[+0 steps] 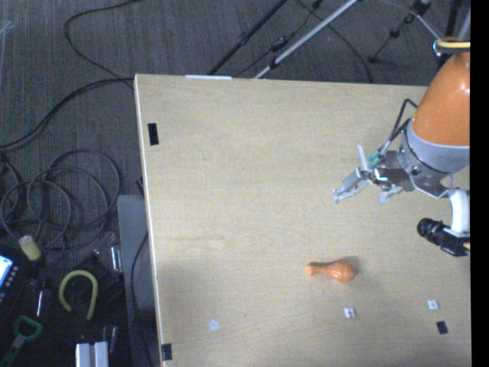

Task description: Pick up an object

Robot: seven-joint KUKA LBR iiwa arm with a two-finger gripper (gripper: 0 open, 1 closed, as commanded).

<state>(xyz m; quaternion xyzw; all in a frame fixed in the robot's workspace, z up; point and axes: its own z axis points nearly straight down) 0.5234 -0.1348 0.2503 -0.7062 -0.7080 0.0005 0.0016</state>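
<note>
The orange pear-shaped object (333, 271) is lying on the bare bench (229, 174), toward its near edge, long axis running left-right with the narrow end pointing left. The gripper (365, 189) is hovering apart from it, farther back and slightly right, fingers spread wide, holding nothing.

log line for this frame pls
end effector: open, holding nothing | target: orange gourd-shaped object lying on bench | relation: apart, object nearer the camera | grasp: not yet
</note>
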